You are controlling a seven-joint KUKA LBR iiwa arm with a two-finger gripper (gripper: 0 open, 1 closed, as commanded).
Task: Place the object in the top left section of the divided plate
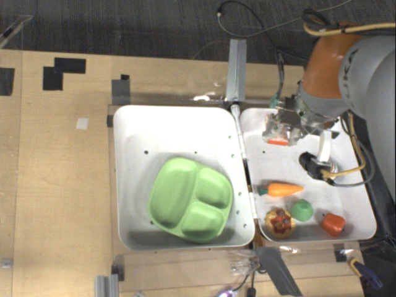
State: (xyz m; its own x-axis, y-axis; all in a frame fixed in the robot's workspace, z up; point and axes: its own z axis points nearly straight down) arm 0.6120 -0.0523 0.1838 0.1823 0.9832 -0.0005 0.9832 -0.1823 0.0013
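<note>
Across the desk (55, 190) two white bins sat side by side, and the arm (346, 60) reached in from the right over the far end of the right bin (346, 224). The left bin (133, 135) held the green divided plate (190, 198), lying askew toward the near side, so its top left section was not squarely placed; a drop aimed by habit could land in the wrong compartment or on the rim. At the back of the right bin, the pincer (279, 132) hovered low over a small orange-red piece (278, 142); whether it was open or had hold of anything I could not tell. Nearer the front lay a carrot (284, 190), a green ball (302, 211), a dark mottled fruit (279, 222) and a small red object (333, 223), close together. Which of them was meant stayed unclear, and a grasp among such crowded pieces would likely nudge neighbours or slip.
</note>
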